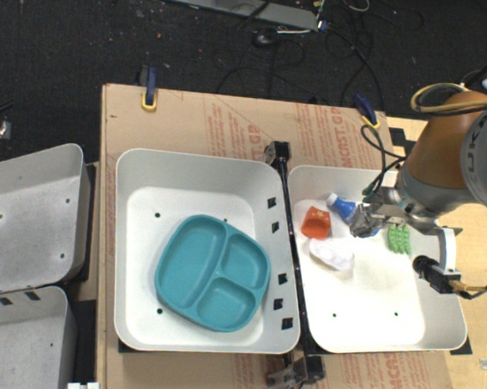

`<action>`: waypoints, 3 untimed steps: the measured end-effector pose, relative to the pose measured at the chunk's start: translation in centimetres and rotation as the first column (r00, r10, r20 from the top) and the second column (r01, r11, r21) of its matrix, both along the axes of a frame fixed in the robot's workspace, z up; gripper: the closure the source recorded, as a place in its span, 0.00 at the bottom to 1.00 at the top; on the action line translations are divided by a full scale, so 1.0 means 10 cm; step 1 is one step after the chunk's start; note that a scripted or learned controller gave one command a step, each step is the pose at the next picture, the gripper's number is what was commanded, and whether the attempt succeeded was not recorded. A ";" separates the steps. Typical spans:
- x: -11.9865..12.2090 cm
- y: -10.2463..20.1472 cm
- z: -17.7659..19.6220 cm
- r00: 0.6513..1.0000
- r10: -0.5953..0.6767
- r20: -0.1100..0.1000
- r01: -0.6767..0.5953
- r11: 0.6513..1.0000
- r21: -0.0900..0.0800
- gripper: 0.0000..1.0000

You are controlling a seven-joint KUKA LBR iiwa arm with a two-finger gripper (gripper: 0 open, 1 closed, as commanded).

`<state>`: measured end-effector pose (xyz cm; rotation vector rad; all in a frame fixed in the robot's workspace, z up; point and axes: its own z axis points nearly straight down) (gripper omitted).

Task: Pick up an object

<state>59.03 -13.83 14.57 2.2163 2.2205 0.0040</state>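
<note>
The gripper (365, 222) hovers near the right bin's (384, 331) far edge, between a blue object (341, 207) and green block (399, 238)

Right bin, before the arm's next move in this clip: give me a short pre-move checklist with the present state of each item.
1. Gripper is over the right bin: ok.
2. Finger state visible: cannot tell.
3. An object held: cannot tell.
4. Targets near the gripper: orange object, blue object, green object, white object: ok.
5. Objects lie apart for a clean single pick: not ok, they are clustered.
6. Teal divided plate sits in the left bin, away from the arm: ok.
</note>
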 end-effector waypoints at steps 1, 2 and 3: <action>-0.05 0.06 0.48 1.000 0.001 0.001 -0.001 1.000 0.000 1.00; -0.04 0.06 0.70 1.000 0.001 -0.001 -0.001 1.000 0.000 1.00; -0.12 0.58 0.78 1.000 0.006 -0.005 -0.006 1.000 0.003 1.00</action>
